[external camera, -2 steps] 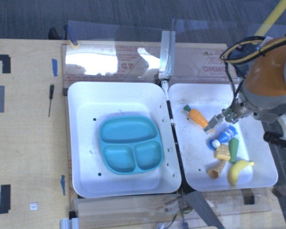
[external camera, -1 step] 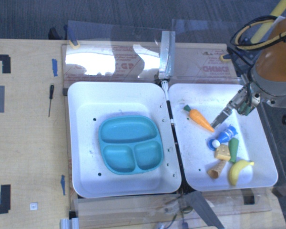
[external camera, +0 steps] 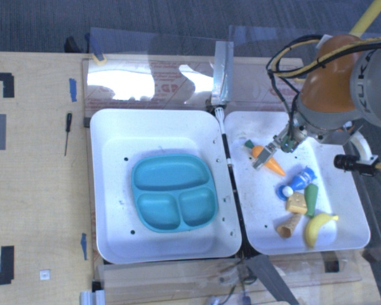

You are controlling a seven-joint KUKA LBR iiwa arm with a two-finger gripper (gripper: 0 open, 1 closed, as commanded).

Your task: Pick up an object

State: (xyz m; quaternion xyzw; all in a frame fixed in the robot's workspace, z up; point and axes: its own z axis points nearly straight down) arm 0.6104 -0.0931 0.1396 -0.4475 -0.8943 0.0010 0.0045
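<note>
Reaching in from your right, the grey arm with the orange band (external camera: 333,81) has its two-finger gripper (external camera: 267,157) down in the right-hand shallow white bin (external camera: 349,234), right at the small orange toy carrot with the green top (external camera: 267,158). You can see the metal tips lying against or over the carrot's middle, but from this slanted overhead angle you cannot tell whether they are spread, closed, or actually pinching it, so don't count it as a grasp.

The carrot lies flat on the bin floor, green end toward the divider between the bins and its point aimed at the other toys. It sits a little apart from them, which is probably why it is the target: you get room on both sides for the tips.

The rest is clustered toward the near right corner: a blue and white plastic piece (external camera: 297,183), a green stick-shaped toy (external camera: 312,197), a pale yellow block (external camera: 296,203), a tan cone-like piece (external camera: 287,225) and a yellow toy banana (external camera: 317,226), several touching one another, so harder to single out.

In the left-hand white bin (external camera: 108,132) rests a teal three-compartment plastic tray (external camera: 174,192), well apart from the action.

Judging by this, you are at the grasp stage; the lift is not yet done.
</note>
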